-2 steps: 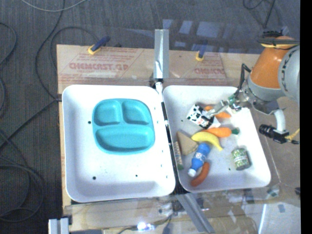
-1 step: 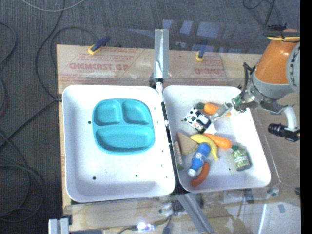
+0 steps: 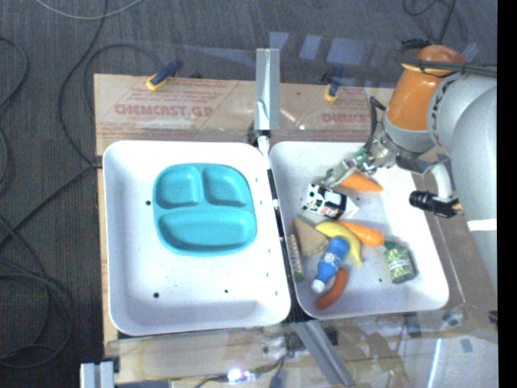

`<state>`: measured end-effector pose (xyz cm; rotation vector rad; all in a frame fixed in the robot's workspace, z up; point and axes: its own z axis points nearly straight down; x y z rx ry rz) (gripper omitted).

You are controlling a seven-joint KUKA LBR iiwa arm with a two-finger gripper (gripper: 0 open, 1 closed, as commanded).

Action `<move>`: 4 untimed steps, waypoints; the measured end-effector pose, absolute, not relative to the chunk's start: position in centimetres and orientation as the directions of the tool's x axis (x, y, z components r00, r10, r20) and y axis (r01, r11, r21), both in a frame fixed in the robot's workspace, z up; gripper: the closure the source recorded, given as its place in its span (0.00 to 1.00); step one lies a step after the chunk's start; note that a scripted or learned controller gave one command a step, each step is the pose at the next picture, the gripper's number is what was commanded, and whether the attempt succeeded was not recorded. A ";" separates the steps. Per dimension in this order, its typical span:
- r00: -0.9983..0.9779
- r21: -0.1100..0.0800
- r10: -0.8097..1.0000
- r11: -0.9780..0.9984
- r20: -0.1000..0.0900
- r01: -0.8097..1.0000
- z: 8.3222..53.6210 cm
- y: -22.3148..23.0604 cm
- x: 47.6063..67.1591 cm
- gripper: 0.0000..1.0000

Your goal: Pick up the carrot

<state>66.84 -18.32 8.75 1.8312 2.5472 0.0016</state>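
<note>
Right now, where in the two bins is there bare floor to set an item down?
Left bin: bare floor all around the blue tray, widest along the front. Right bin: crowded mid-floor, where carrot, banana, bottle and sausage bunch together; small bare patches at its front right corner and back left corner.

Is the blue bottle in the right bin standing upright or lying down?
Lying down. The blue bottle lies on its side in the right bin, white cap pointing toward the near wall, resting against the banana.
</note>
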 end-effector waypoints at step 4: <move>-0.366 0.002 0.931 0.366 -0.001 0.931 25.5 -18.0 66.7 1.00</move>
